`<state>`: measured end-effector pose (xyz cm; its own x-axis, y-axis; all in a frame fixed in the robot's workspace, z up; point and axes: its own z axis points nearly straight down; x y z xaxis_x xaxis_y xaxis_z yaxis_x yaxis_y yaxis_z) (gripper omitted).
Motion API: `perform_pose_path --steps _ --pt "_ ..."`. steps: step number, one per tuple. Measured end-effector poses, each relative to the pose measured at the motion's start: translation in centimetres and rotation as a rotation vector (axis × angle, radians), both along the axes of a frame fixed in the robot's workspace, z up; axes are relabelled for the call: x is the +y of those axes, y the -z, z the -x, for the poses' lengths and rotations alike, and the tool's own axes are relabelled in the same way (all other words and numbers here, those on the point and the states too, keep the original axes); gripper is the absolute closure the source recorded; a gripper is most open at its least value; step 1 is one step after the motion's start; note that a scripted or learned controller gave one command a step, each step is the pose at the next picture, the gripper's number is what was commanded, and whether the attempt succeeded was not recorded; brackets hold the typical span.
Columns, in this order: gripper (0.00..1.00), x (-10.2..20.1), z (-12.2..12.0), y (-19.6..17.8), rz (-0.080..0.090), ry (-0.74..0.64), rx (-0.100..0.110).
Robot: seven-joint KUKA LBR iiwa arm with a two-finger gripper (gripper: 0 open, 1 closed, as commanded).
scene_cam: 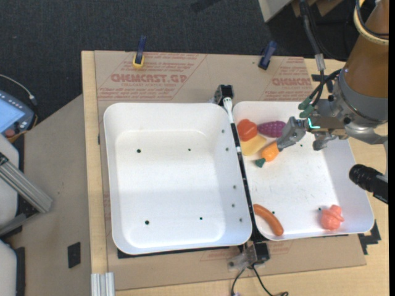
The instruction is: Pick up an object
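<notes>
Your bench (185, 73) is a brown cardboard-covered board set against a dark floor, carrying two shallow white bins side by side. Nearest to you, at the bottom edge of the right bin (308, 190), an orange sausage-shaped toy (269, 219) lies at about 7 o'clock in that bin, tilted and close to the divider between the bins. At about 5 o'clock in the same bin sits a pink lumpy toy (332, 217), well apart from the sausage. The left bin (166, 171) lies to the 9 o'clock side of the right one, its floor marked by a few small dark dots. Farther up, at about 10 o'clock in the right bin, you have a cluster of toys: a small orange carrot-like piece (268, 153), a pale yellow block (252, 145) touching it, a red-orange piece (247, 129) just above that, and a purple grape-like toy (272, 128) beside it. The pincer (295, 133) hangs just at the 3 o'clock side of this cluster, near the carrot piece; you cannot tell whether it is spread or pressed together. At the far edge, a yellow-tipped blue clamp (140, 53) and a blue clamp (268, 54) grip the board.
</notes>
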<state>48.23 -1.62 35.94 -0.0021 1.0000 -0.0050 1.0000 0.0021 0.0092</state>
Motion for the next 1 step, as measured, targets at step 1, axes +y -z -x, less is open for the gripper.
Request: perform_pose_path --steps 1 --pt "0.00 7.12 0.03 -18.08 -0.009 -0.004 -0.009"
